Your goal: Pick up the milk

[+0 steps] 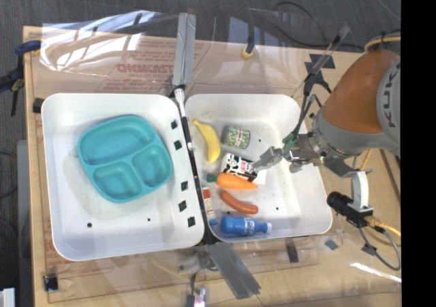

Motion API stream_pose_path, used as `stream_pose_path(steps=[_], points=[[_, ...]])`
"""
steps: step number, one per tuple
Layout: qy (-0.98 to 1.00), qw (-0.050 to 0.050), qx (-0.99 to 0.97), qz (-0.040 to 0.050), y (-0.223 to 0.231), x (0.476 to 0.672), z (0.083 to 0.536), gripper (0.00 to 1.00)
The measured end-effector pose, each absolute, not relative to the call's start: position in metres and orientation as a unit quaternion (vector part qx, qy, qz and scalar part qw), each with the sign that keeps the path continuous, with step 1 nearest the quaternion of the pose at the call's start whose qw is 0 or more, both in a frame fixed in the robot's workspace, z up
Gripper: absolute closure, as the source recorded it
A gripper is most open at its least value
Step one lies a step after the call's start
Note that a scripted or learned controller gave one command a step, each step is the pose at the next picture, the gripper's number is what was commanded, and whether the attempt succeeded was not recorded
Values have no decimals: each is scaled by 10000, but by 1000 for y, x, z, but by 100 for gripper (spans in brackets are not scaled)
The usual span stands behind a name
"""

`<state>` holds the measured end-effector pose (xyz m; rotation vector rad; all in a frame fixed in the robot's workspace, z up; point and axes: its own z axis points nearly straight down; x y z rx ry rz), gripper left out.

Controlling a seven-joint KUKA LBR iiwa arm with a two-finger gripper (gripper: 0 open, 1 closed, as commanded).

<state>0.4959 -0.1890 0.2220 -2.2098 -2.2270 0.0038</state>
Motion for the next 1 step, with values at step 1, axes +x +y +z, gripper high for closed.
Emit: stream_pose_path(steps=[1], points=[[-6934, 18, -7206, 5, -169, 506, 91, 0]])
